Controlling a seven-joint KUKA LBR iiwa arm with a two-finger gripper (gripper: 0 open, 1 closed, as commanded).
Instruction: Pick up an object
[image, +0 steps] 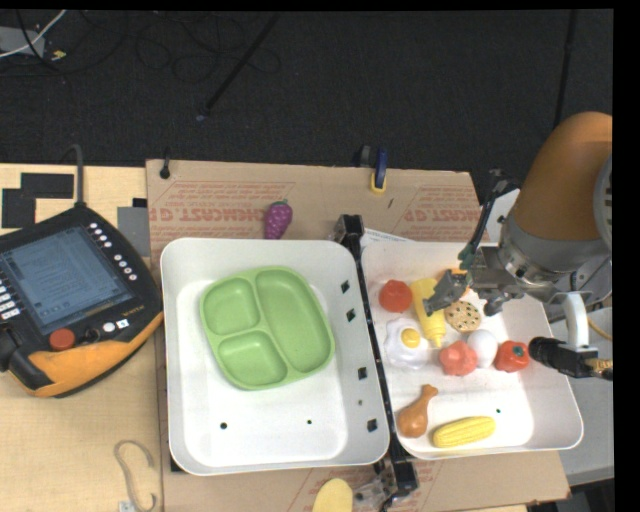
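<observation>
The right white bin (560, 425) holds several toy foods: a red tomato (396, 295), a yellow piece (431, 320), a speckled cookie (463, 317), a fried egg (405, 340), a red lumpy piece (458, 359), a white egg (484, 344), a small red fruit (511, 355), a chicken drumstick (417, 407) and a corn cob (463, 431). My gripper (449, 290) hangs low over the bin's back middle, just above the yellow piece and the cookie. I see nothing lifted in it.
The left white bin (190, 420) holds a green divided plate (266, 327). A purple toy (278, 219) lies on the cardboard behind it, and a yellow toy (333, 494) lies in front. A teach pendant (70, 290) rests at far left. A black fitting (558, 352) overhangs the right bin's edge.
</observation>
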